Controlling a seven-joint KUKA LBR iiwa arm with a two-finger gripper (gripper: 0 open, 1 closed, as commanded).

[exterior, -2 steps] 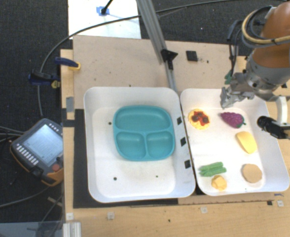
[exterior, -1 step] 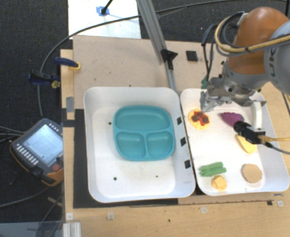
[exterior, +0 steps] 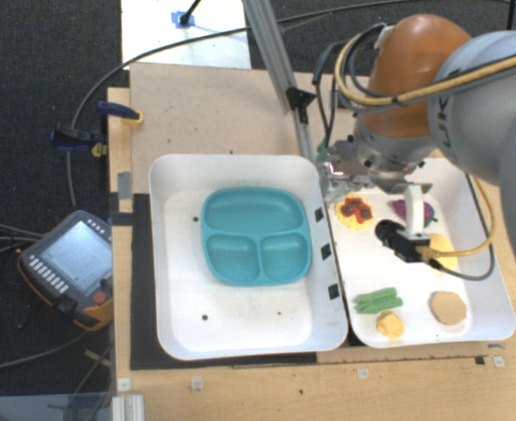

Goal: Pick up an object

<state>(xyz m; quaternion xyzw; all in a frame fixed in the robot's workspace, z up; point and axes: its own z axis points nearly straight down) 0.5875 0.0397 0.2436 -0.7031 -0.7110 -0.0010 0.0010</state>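
Claw (exterior: 374,179): low over the far end of the right bin (exterior: 502,310), under the grey arm (exterior: 490,103) and its orange band. The wrist's bulk covers it from above, so I cannot tell how far open it is or whether it has hold of anything.

Just below the claw, on the bin floor: a yellow disc (exterior: 355,212) with red and dark spots, lying flat near the bin's left wall. To the disc's right, a purple piece (exterior: 426,210), partly hidden by the robot's own hardware. Both lie close to the claw; whether either touches it cannot be made out.

Near end of the same bin, well apart from the claw: a green pod bunch (exterior: 378,301), a yellow lump (exterior: 390,324) just beside it on the near side, and a tan round biscuit (exterior: 448,307) to the right.

Left bin (exterior: 175,323): a teal divided plate (exterior: 256,235), three compartments, flat in the middle.

The bins touch side by side on a brown bench (exterior: 205,112). A handheld controller (exterior: 65,268) rests off the bench's left edge.
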